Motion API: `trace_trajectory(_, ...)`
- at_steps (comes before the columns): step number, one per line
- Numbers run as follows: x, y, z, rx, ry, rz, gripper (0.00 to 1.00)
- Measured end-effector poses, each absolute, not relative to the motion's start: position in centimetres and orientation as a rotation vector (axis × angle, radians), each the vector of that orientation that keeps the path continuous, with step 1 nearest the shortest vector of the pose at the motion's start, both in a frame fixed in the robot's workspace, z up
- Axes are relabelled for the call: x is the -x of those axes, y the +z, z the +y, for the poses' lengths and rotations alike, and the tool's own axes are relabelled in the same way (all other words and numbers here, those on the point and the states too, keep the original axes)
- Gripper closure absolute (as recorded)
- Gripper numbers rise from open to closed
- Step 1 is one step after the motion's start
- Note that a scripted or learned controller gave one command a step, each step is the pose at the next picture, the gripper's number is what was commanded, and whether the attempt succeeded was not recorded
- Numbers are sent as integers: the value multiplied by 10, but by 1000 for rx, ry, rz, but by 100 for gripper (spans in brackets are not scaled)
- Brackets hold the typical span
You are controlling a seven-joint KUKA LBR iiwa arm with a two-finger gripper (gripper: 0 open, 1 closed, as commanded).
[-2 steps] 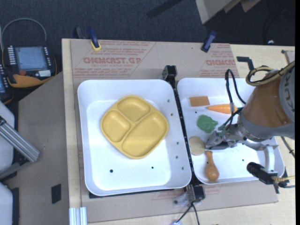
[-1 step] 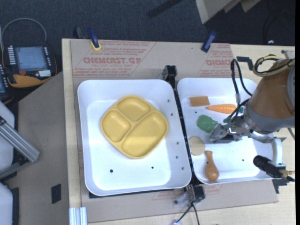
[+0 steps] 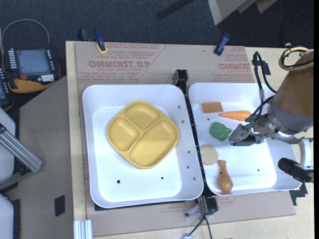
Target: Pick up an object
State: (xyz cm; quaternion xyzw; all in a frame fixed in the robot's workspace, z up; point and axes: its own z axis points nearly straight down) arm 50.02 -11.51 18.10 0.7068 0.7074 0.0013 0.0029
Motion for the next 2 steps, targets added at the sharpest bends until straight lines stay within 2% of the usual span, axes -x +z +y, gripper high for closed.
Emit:
trace_trajectory(1, -506, 244, -113, -2214, 7, 2219, 100)
trace_trajectory(2, -518, 245, -65, -2214, 4, 2227, 100)
